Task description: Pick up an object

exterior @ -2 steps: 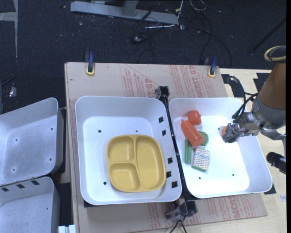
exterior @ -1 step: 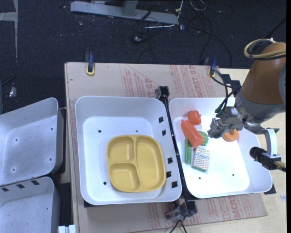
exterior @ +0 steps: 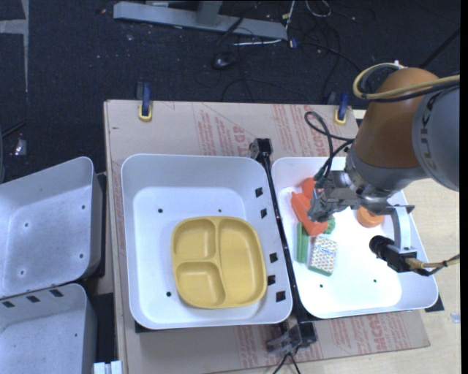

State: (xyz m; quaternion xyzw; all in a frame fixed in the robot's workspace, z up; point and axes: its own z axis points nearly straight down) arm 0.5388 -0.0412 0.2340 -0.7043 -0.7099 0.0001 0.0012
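My bench is a brown board (exterior: 190,124) with faded red print, held at its far edge by two clamps, one blue (exterior: 145,101) and one yellow (exterior: 341,108). Floor (exterior: 66,58) around it is dark and speckled. Black cables (exterior: 241,40) trail across it near a grey metal bar (exterior: 197,18) at the top. Two spare white trays (exterior: 44,219) sit off the board's left side. Light is even, no hard shadows.

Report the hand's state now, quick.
Hand: low in the right bin, over the orange object beside the green piece and patterned box; open or closed cannot be told, and no hold is visible.
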